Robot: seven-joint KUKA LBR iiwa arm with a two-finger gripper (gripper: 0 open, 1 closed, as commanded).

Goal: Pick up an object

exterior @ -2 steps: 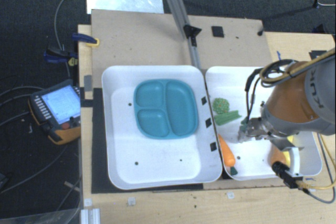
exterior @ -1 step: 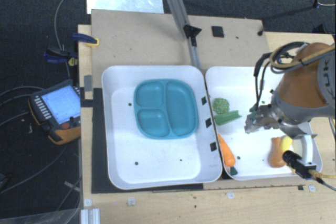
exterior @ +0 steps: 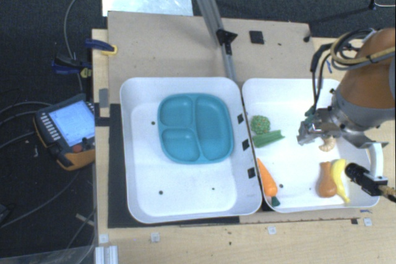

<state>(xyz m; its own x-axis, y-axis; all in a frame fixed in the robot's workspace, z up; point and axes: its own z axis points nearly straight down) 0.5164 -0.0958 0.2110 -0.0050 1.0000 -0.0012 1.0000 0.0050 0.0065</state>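
- Nearest to us, along the lower edge of the camera view, we see the front rims of the two white bins: the left bin (exterior: 139, 195) and the right bin (exterior: 291, 102), side by side on a tan board (exterior: 161, 46).
- We find a toy carrot (exterior: 266, 178) in the right bin, lying along its left wall near the front, its tip toward the back.
- We note a head of toy broccoli (exterior: 260, 124) further back by the same wall, with a green pod-shaped piece (exterior: 267, 138) just in front of it, the two touching or nearly so.
- We see a yellow banana (exterior: 338, 178) and an orange-brown piece (exterior: 327, 183) pressed together in the right bin's front right corner.
- We place the gripper (exterior: 310, 131) over the middle of the right bin, below the grey and orange arm (exterior: 370, 86) that comes in from the right.
- We cannot tell how the gripper is set, nor whether it carries anything; a small pale piece (exterior: 326, 144) sits just beside it on its right, partly hidden.
- We read the broccoli and pod as lying to the gripper's left, apart from it, and the banana pair as in front of it and to its right.
- We see a blue divided plate (exterior: 195, 128) in the left bin, with three compartments.
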